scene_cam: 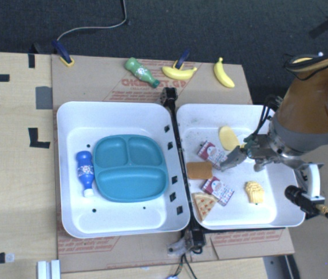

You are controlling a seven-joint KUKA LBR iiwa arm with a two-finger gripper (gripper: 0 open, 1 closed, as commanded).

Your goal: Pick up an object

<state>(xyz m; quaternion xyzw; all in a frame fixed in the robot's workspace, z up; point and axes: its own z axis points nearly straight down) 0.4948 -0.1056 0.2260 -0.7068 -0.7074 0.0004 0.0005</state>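
Robot claw hangs low over a crowded bin, with small items packed close beneath it.

The right bin (pixel 268 217) holds the likely targets: just left of the claw (pixel 231 157), a brown slab (pixel 199 170) and a red-and-white packet (pixel 209 151); above it a yellow disc (pixel 229 137); below it a second packet (pixel 218 190), a toast-like wedge (pixel 202 204) and a small yellow piece (pixel 255 192). Whether the claw's tips stand apart or together cannot be told, and nothing is visibly gripped. The risk, judged from this crowding: flat pieces may slip out, or a neighbour may be nudged away.
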